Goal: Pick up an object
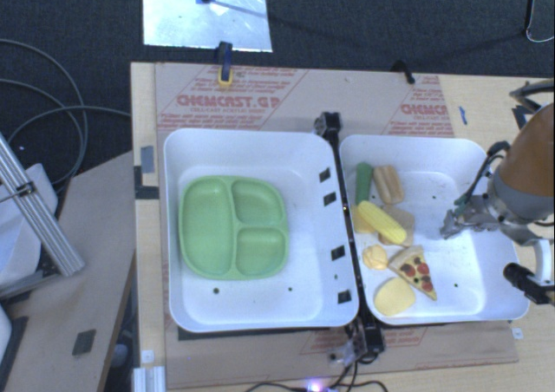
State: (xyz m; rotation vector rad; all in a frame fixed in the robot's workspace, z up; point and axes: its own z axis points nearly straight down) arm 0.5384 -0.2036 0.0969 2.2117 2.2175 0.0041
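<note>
Here, the left bin (182, 165) holds a pale green divided plate (232, 227) lying flat near its middle, three compartments facing up. Just right of the black-clipped divide, the right bin (451, 160) carries a cluster of toy foods along its left side: a green cucumber-like piece (363, 182) beside a tan hot-dog bun (388, 184), below them a yellow corn cob (382, 221), then a small yellow lump (375, 257), a pizza slice (416, 271) and a round yellow piece (395, 297) near the bin's front edge. Further right, the end effector (454, 224) sits low over bare bin floor, well apart from the foods, with nothing between its tips. The arm (529, 173), grey with an orange band, enters from the right. Cardboard covers the bench (260, 100) beneath both bins.
</note>
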